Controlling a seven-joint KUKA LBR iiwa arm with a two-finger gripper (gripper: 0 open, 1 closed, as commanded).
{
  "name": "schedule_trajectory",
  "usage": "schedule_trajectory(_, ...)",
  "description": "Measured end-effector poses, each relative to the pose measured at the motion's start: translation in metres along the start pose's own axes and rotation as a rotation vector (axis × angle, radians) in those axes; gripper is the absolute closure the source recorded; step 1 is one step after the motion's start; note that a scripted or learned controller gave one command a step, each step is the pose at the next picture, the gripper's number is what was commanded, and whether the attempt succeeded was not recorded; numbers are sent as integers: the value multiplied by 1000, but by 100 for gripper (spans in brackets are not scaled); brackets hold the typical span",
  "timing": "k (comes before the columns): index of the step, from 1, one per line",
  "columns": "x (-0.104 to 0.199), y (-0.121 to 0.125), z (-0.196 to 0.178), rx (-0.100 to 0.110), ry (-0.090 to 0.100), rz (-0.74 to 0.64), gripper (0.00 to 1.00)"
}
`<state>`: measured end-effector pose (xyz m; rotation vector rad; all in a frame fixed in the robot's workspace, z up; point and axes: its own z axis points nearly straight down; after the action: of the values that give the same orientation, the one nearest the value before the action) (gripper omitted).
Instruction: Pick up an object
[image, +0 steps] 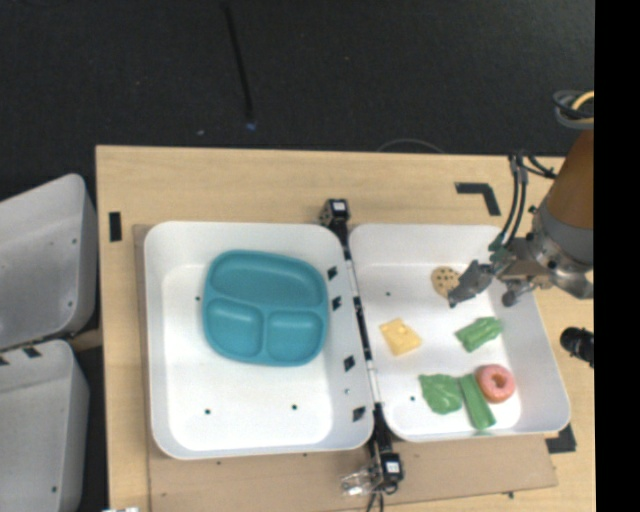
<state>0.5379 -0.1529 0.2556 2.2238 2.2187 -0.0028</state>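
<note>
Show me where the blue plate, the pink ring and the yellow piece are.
blue plate (266, 305): camera view, left bin, centre ridge between its compartments.
pink ring (495, 383): camera view, right bin, on its band.
yellow piece (400, 336): camera view, right bin, middle of its top face.

A blue plate (266, 307) sits in the left bin (180, 420). The right bin (400, 250) has a cookie (444, 279), a yellow cheese (400, 337), green pieces (478, 333) and a pink donut (495, 383). The gripper (480, 284) hangs just beside the cookie.
</note>
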Motion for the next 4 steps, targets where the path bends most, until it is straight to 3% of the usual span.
schedule_trajectory(2,-3,3,105,3,1,4,0)
schedule_trajectory(3,-4,4,91,-5,-1,11,100)
schedule_trajectory(4,-6,0,28,-9,-1,3,100)
